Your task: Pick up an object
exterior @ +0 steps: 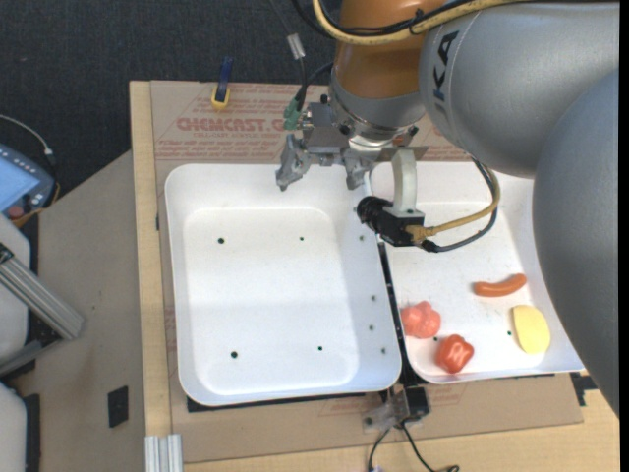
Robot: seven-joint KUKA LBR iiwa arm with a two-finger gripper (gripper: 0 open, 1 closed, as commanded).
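A: Two-finger metal gripper (321, 177) hangs spread and empty over the left shallow white bin's (187, 264) far rim.

B: Nearest target, lumpy pink toy (422, 320), lies near-right in the right white bin (491, 234).

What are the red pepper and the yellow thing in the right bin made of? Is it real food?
Probably not real. The red pepper looks like smooth moulded plastic with a soft shine and one even colour. The yellow thing looks like matte plastic or foam, flat in colour; the view leaves that open. The bin under them looks like thin, speckled white plastic.
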